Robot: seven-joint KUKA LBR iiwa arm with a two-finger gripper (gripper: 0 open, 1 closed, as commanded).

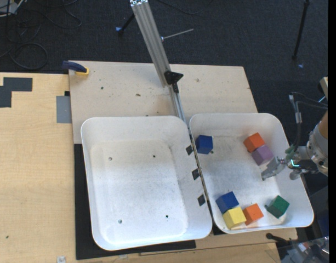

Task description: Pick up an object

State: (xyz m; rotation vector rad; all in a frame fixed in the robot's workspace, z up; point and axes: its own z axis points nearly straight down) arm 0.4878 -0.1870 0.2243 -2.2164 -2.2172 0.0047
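Note:
The right bin point(239, 117) holds several small cubes. A blue cube point(204, 144) lies near the divider at its upper left. An orange cube point(254, 142) and a purple cube point(262, 154) touch near the right wall. Along the front lie a second blue cube point(227, 201), a yellow cube point(234, 217), a small orange cube point(254, 213) and a green cube point(278, 206). My gripper point(278, 163) hangs over the bin's right side, just below and right of the purple cube. It is open with nothing between its fingers.
The left bin point(102, 126) sits beside the right one, with black clips along the shared wall. An aluminium rail point(152, 34) slants in from the top down to that wall. A blue clamp point(74, 67) lies at the board's far left corner.

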